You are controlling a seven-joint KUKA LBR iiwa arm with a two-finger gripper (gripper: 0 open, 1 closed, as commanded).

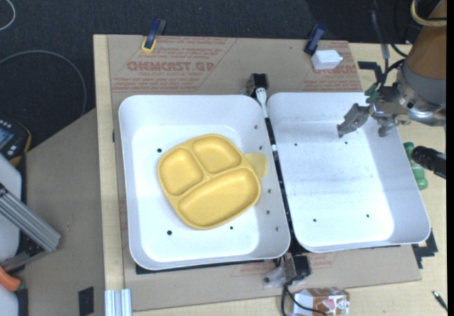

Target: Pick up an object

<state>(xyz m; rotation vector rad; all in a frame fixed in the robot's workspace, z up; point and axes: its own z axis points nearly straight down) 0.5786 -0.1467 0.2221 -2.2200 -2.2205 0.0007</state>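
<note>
Yellow divided plate (208, 181) flat in left bin (135, 165). Gripper (367, 121) over right bin (397, 229), finger spread indiscernible, nothing visibly held. Advice: cross over, grip raised rim.

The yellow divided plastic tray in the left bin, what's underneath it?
The yellow divided plastic tray lies on the left white bin's floor. A pale yellow piece pokes out at its right edge; the rest is covered.

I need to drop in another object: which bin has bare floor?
The right bin is bare from the divider to its right wall; the gripper hovers over its far end. The left bin is crowded by the yellow tray, leaving narrow margins.
</note>
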